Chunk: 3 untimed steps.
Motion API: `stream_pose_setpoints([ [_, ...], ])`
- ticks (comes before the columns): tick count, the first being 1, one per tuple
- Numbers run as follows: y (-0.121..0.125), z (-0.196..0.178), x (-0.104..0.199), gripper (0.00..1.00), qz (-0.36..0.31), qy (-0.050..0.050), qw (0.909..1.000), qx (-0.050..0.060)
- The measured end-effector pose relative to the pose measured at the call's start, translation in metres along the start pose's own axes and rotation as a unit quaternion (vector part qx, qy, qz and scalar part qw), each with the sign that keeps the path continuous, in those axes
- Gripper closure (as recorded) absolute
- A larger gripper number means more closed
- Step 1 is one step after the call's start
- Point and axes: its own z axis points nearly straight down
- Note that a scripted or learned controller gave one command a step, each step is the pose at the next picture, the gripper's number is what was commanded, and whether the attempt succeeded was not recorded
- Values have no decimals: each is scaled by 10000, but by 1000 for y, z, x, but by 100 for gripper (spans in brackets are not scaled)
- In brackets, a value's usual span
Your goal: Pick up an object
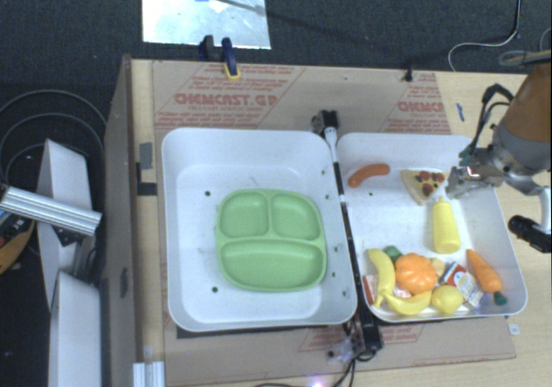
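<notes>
The right bin [373, 204] holds toy food. A red sausage [369, 174] lies at its far left and a pizza slice [422, 184] sits beside it. A yellow bottle [445, 226] lies in the middle. In the near corner are a banana [385, 271], an orange pumpkin [415, 272], a lemon [447, 297] and a carrot [484, 270]. My gripper [458, 180] hangs low over the bin's far right, just above the bottle's cap and right of the pizza slice. Nothing is visibly held.
The left bin [194, 161] carries a green divided plate [272, 239]. A metal divider [338, 191] runs between the bins. The grey arm [523, 140] comes in over the right bin's right wall. Cables lie on the bench at the far right.
</notes>
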Motion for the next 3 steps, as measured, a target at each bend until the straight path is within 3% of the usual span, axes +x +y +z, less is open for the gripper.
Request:
stream_pose_setpoints([
  [1, -11, 21, 2, 100, -28, -19, 10000, -71],
  [2, -10, 35, 8, 100, -12, 7, 10000, -11],
  [3, -60, 58, 22, 100, -2, 19, 10000, 17],
])
